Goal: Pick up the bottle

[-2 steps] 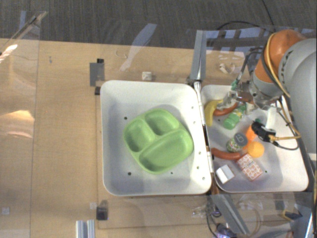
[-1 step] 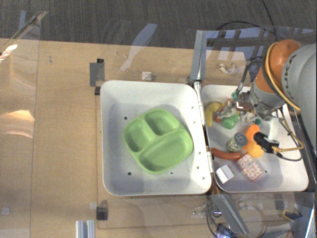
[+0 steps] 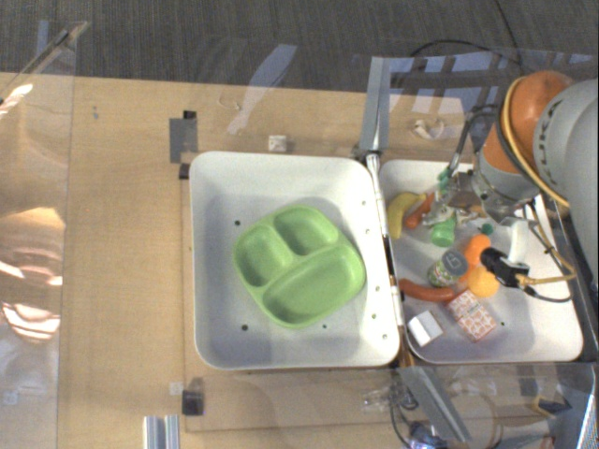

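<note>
bottle: we see it [image 3: 448, 267] lying mid right bin [image 3: 552, 344], not lifted yet
gripper: ours [image 3: 456, 197] hovers near the bin's far edge; can't tell its state

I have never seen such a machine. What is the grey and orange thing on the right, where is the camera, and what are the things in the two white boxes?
The grey and orange thing is a robot arm. It reaches in from the right, and its claw hangs over the right bin. I cannot tell whether the claw holds anything.

One fixed camera above the bench looks down at a slant.

The left bin holds a green plate with three compartments. The right bin holds small things: a banana, a small bottle lying down, an orange ball, a long red piece, a patterned block and a white block. The arm's job is to pick up the bottle.
</note>
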You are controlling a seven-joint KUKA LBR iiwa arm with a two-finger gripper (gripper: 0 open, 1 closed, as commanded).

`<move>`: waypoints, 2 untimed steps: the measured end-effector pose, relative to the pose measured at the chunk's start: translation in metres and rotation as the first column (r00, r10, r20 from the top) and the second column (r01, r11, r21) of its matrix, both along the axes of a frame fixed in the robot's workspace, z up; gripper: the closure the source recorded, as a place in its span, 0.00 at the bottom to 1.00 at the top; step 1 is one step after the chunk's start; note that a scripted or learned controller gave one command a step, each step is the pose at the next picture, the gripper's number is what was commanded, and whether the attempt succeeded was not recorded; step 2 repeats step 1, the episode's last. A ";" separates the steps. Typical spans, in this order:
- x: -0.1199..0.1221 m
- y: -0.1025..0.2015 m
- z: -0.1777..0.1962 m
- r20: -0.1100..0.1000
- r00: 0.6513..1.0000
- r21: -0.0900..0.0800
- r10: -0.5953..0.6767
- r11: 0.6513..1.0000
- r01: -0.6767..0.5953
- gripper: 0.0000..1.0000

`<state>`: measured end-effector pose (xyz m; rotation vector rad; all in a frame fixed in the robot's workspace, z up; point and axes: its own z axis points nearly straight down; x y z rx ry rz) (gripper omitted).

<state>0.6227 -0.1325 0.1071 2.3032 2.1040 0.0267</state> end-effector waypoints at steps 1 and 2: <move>0.026 0.067 0.104 -0.020 0.993 0.004 0.120 0.993 -0.120 1.00; 0.026 0.067 0.104 -0.020 0.993 0.004 0.120 0.993 -0.120 1.00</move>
